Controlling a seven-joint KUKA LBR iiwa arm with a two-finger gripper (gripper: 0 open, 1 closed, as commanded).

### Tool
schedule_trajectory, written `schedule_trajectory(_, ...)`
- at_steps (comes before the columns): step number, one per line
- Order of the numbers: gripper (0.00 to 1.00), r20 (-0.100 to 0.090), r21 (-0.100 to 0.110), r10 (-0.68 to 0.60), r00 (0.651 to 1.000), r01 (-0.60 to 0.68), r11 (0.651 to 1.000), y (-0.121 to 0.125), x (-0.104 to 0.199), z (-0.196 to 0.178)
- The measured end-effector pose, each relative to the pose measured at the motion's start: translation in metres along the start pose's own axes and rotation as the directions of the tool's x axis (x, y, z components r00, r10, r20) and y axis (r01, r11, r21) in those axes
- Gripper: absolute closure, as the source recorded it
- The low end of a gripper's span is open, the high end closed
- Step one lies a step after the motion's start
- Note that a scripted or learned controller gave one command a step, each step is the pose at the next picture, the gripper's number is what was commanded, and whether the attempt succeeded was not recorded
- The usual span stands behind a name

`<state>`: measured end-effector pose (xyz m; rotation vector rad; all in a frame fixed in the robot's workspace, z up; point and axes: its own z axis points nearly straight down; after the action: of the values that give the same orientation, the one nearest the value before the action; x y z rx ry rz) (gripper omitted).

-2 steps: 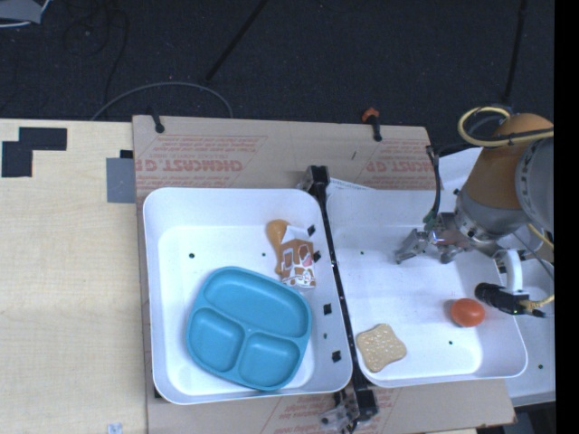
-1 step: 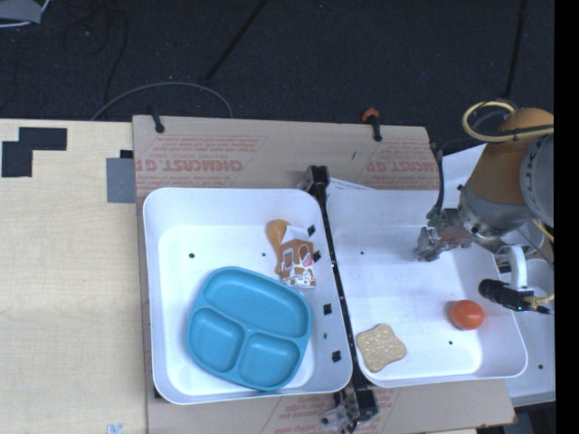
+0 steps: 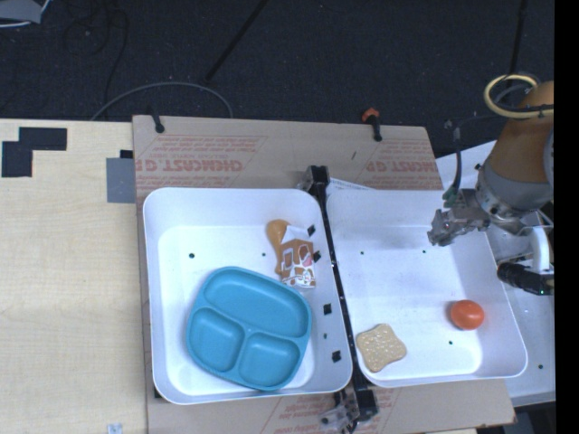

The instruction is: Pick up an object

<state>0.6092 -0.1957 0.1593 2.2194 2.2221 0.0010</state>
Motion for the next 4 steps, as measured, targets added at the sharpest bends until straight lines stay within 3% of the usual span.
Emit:
schedule_trajectory(1, 1.00, 0.001, -0.001, 0.004, 1.000, -0.004, 1.000, -0.005, -0.008, -0.059)
schedule_trajectory(2, 1.00, 0.000, 0.001, 0.002, 1.000, -0.002, 1.000, -0.005, -0.008, -0.069)
schedule_trajectory(4, 1.00, -0.002, 0.006, -0.003, 1.000, 0.003, 1.000, -0.006, 0.093, -0.049)
